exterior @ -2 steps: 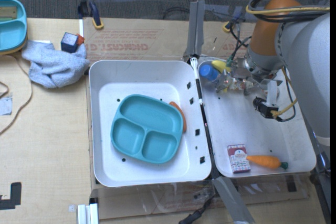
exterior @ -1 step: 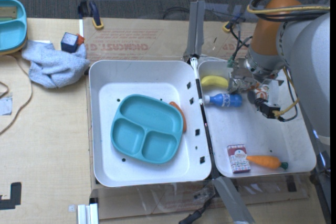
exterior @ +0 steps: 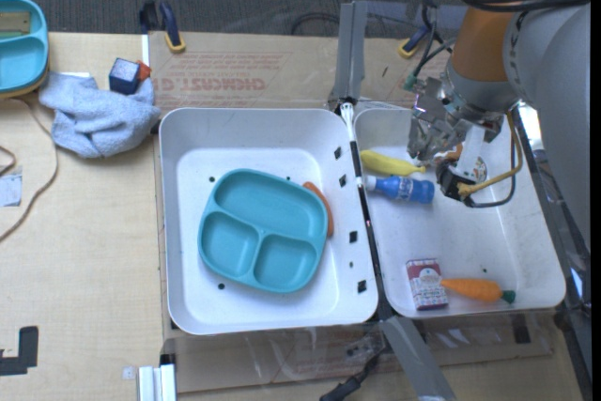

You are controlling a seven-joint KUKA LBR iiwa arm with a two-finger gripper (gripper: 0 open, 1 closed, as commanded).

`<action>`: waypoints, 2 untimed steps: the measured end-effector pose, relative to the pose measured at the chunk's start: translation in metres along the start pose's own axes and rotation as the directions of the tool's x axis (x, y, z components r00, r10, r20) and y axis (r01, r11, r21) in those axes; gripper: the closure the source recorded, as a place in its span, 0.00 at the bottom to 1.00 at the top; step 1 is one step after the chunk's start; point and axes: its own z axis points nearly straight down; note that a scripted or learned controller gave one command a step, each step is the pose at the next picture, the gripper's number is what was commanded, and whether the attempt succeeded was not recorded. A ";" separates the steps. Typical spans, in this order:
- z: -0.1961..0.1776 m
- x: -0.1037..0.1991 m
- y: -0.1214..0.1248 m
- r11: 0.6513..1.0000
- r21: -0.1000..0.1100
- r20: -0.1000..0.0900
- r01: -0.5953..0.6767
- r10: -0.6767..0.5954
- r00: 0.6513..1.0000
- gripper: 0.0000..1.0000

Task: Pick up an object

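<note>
At the far left a blue tray (exterior: 19,42) is cut off by the frame edge, so only part of its compartments shows. Just right of it a crumpled grey cloth (exterior: 99,115) lies on the tan bench (exterior: 84,249), with a small dark cube (exterior: 125,75) tucked against its top edge; its faces are too small to make out. A thin cord (exterior: 28,192) loops across the bench below. A flattened cardboard sheet (exterior: 244,75) lies behind the bins, its red printing upside down and hard to read, held by clamps (exterior: 169,28) at the corners. Dark carpet runs along the back of the room.

The left bin (exterior: 178,296) holds a teal divided plate (exterior: 265,230), and an orange object (exterior: 319,205) peeks out from under the plate's right rim, mostly hidden.

In the right bin (exterior: 540,282), a yellow banana (exterior: 387,164) lies near the back, with a blue and white bottle (exterior: 402,189) just beside it towards the front. Near the front wall sit a small red and white box (exterior: 427,284), label unreadable, and an orange carrot (exterior: 474,290) with a green tip.

The gripper (exterior: 430,148) is down over the banana's right end, and that end is lost behind it. I cannot tell whether its parts are spread or pressed together, nor whether anything is pinched. The arm's orange band (exterior: 488,28) and grey body hide the bin's back right corner.
</note>
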 end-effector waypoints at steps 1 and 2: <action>0.000 0.000 0.000 1.000 0.000 0.000 0.000 0.000 1.000 0.00; 0.037 -0.065 -0.034 0.999 0.003 0.000 0.050 -0.050 0.999 0.00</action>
